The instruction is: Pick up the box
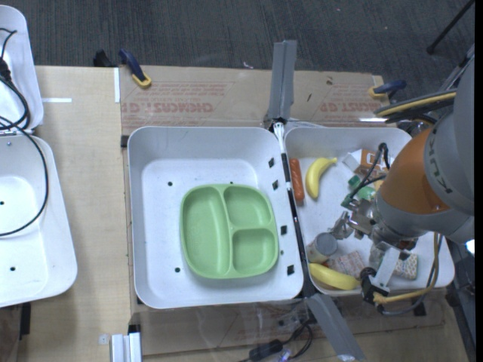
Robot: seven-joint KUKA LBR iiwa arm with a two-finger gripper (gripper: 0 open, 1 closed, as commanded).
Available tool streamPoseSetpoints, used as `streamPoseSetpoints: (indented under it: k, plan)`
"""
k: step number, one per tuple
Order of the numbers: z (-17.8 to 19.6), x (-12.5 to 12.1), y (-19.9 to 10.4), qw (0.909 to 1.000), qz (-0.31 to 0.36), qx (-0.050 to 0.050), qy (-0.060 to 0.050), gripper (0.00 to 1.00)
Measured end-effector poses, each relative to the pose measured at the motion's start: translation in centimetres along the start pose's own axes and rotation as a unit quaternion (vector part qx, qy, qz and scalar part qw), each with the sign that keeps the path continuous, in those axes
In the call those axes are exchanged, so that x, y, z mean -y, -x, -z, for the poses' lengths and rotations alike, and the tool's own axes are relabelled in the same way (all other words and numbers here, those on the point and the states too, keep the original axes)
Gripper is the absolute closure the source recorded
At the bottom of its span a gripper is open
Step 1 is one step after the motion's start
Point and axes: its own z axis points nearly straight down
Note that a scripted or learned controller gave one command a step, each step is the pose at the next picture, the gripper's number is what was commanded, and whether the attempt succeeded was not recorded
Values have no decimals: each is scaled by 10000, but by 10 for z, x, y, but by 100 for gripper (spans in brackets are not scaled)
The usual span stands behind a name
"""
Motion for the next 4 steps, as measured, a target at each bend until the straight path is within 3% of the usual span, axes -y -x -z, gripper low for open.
streamPoseSetpoints:
  k: [1,2,3,4]
  plan:
    - [0,-21,1,9994,-333,2,9,0]
    - [0,3,2,9993,-377,-3,2,0]
    - [1,-106,-35,9998,-221,4,13,0]
    - [1,-97,-32,9995,328,6,8,0]
